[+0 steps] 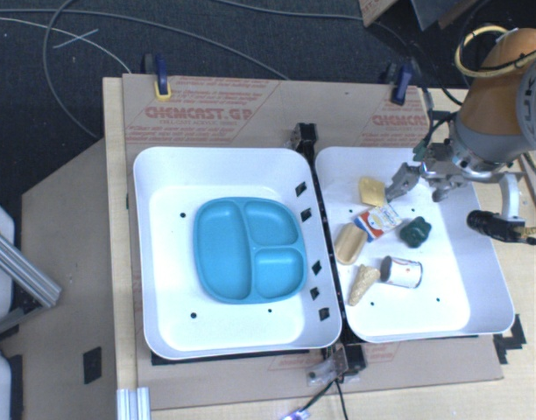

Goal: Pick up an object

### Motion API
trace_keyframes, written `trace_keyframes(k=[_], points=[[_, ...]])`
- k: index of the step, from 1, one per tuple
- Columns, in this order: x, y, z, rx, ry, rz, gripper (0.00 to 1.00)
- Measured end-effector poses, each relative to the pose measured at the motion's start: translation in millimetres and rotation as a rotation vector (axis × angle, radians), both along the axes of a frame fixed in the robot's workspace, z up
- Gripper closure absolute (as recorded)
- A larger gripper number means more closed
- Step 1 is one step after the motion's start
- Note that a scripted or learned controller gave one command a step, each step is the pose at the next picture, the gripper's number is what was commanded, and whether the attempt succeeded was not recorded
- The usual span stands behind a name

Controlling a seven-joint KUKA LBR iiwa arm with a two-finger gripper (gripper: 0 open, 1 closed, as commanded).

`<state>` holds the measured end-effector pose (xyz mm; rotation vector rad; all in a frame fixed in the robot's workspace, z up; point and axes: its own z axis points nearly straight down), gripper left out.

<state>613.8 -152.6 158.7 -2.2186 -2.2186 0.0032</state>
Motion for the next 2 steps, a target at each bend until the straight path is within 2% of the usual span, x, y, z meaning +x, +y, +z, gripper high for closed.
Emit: trace_keyframes(k=[1, 2], points=[[-2, -4, -43, 0.000, 0.001, 0.000, 0.00], [-1, -4, -30, 0.000, -0.005, 0.000, 1.00]])
